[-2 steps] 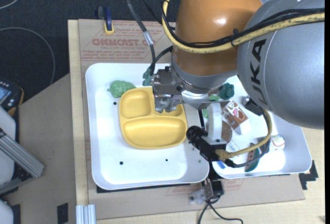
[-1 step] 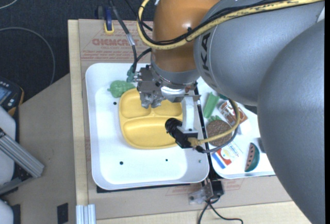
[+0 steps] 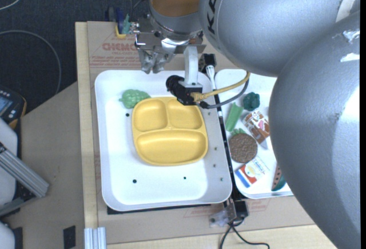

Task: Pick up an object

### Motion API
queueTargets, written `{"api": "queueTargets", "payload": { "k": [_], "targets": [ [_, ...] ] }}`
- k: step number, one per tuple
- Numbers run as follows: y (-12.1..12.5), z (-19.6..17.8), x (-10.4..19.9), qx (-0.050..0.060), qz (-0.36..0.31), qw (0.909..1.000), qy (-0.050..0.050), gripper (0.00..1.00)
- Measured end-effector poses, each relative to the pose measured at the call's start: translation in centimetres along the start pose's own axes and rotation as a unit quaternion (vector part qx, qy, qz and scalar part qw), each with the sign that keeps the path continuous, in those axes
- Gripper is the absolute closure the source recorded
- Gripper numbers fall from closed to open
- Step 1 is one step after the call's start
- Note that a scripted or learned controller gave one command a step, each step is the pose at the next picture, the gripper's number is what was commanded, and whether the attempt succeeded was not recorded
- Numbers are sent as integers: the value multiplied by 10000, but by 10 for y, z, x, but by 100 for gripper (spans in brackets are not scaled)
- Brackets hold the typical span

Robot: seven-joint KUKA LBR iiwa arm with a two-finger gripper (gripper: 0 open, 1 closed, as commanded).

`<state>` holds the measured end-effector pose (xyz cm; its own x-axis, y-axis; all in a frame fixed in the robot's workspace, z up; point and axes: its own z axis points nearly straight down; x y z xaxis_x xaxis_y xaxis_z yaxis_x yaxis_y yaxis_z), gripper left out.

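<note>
A yellow divided plate [image 3: 169,130] lies in the middle of the left bin [image 3: 114,145]. A green leafy toy [image 3: 134,97] lies just past the plate's far left corner. My gripper [image 3: 153,64] hangs over the far edge of the left bin, up and to the right of the green toy, with nothing seen between its fingers. The right bin [image 3: 251,188] holds a green stick [image 3: 233,117], a dark green piece [image 3: 251,100], a brown round disc [image 3: 243,147], a red-and-white packet [image 3: 257,125] and a small card [image 3: 252,171].
A black fitting [image 3: 182,91] with a yellow cable hangs over the plate's far edge. The large grey arm [image 3: 297,70] covers the right part of the right bin. Cardboard [image 3: 114,47] underlies both bins.
</note>
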<state>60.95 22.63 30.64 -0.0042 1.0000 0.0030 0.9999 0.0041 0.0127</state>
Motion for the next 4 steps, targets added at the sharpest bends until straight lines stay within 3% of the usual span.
{"api": "queueTargets", "payload": {
  "k": [1,2,3,4],
  "targets": [
    [-55,30,-66,110,50,9999,-26,100],
    [-101,84,3,115,-17,9999,-16,100],
    [-75,-89,-36,-34,26,10000,14,100],
    [-132,-7,-10,122,2,9999,-27,100]
  ]
}}
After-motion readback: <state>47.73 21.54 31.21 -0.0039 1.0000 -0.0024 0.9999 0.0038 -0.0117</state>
